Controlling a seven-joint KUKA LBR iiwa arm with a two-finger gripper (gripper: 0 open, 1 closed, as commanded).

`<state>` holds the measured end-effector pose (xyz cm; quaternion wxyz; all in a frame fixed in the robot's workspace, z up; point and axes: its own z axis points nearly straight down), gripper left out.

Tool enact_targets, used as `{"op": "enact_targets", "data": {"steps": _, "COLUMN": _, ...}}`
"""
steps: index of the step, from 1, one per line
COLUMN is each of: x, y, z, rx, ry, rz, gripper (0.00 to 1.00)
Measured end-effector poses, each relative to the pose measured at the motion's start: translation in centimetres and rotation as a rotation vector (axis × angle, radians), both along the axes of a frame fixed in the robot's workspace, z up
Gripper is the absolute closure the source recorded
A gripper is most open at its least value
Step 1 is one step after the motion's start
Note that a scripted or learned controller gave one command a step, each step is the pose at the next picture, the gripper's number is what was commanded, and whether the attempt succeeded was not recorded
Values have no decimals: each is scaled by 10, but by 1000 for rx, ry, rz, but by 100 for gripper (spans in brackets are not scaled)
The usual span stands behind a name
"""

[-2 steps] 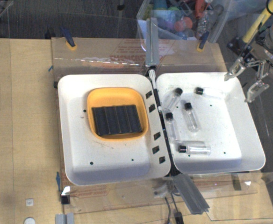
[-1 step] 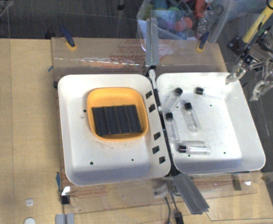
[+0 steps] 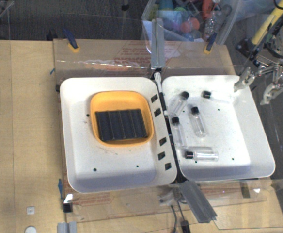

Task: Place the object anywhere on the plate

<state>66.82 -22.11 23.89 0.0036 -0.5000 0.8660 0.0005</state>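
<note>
So in the camera view there are two white bins side by side. The left bin point(image 3: 78, 169) has an orange plate point(image 3: 99, 101) in it, squarish with rounded corners, and a dark ribbed slab point(image 3: 121, 125) sits flat on the plate, covering most of its middle.

The right bin point(image 3: 248, 149) is where the objects are: a handful of clear vials with black caps, all lying on their sides. One vial point(image 3: 178, 101) near the bin's top left runs diagonally, cap end up and to the right. Another vial point(image 3: 197, 122) in the middle lies close to vertical in the frame, cap at the top, clear body pointing down toward the near edge. A third vial point(image 3: 200, 155) near the bottom lies almost horizontal, cap on the left end. There's also a loose black cap point(image 3: 206, 94) up near the top, and one more vial point(image 3: 175, 130) tucked right against the divider between the bins, hard to make out.

The gripper point(image 3: 258, 85) hangs over the right bin's upper right corner, well apart from every vial. Its two fingers are spread, nothing between them.
</note>
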Motion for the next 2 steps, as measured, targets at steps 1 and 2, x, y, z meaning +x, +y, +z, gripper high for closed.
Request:
{"op": "enact_targets", "data": {"steps": 1, "x": 0, "y": 19, "z": -2, "rx": 0, "ry": 2, "rz": 327, "gripper": 0}}
{"op": "enact_targets", "data": {"steps": 2, "x": -1, "y": 38, "z": -5, "rx": 0, "ry": 2, "rz": 626, "gripper": 0}}
